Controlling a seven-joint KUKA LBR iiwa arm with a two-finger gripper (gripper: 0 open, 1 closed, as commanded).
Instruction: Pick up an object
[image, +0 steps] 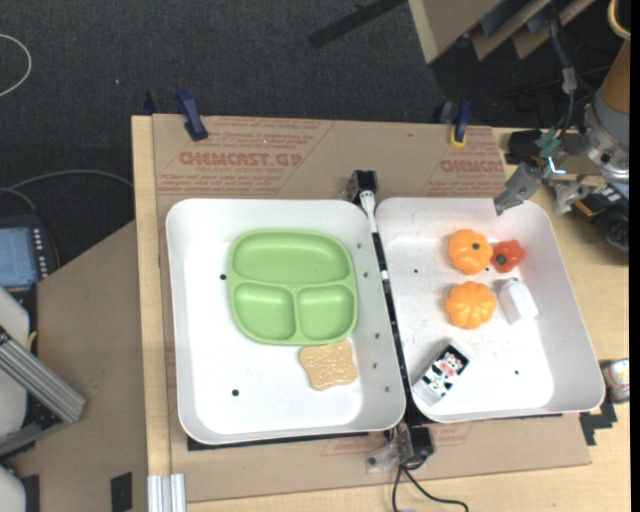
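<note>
The left bin (190, 330) is the landmark; it lies on a brown board (260, 155) printed with red lettering, and the right bin (560, 330) sits just beside it, the two rims meeting along a dark seam; inside the left bin, toward its far half, rests a green divided plate (292, 285) with three compartments; touching that plate's near edge, still within the left bin, lies a tan cracker-like piece (329, 365).

Across the seam from the left bin, in the right bin, lie five small things: one orange pumpkin (467, 250) toward the far side, a second orange pumpkin (470, 304) nearer the camera from it, a small red item (509, 255) touching the first pumpkin on its side away from the left bin, a pale whitish block (514, 300) just beside the second pumpkin, and a black-and-white carton (443, 372) near the right bin's front rim.

The gripper (515, 190) hangs over the far rim of the right bin, well apart from the left bin; whether its pincer is apart or together I cannot tell; nothing is seen between it.
</note>
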